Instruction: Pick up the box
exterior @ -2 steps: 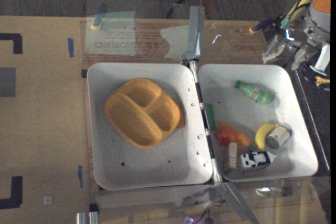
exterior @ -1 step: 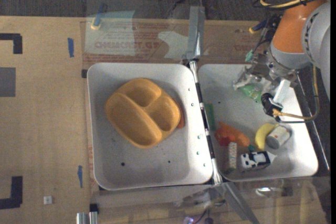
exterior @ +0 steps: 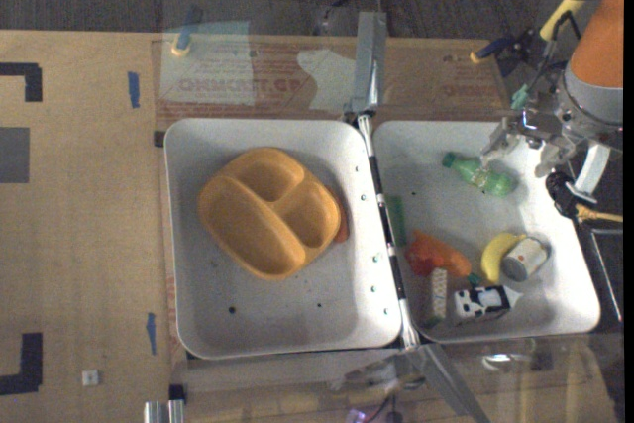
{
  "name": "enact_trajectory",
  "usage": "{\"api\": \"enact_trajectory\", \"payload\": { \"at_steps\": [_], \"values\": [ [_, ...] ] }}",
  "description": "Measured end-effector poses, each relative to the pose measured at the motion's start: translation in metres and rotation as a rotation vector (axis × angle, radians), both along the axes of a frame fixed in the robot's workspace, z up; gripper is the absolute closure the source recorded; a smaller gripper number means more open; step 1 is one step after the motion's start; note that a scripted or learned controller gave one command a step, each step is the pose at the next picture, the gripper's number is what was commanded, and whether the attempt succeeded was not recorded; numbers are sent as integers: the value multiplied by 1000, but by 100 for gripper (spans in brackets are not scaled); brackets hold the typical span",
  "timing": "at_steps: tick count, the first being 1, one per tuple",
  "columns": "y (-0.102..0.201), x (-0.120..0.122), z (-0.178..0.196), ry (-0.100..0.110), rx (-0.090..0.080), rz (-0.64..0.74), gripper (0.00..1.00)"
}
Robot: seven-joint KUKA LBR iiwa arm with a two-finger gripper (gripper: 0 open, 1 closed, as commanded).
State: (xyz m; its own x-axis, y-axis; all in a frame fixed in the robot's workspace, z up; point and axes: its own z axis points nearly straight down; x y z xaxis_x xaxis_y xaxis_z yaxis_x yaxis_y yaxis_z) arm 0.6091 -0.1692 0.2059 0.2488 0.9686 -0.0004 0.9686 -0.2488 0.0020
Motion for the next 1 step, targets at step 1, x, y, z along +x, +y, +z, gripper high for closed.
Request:
{"api": "enact_trajectory", "payload": {
  "at_steps": [1],
  "values": [
    [0,0,0,1,0,0,0]
  ]
}}
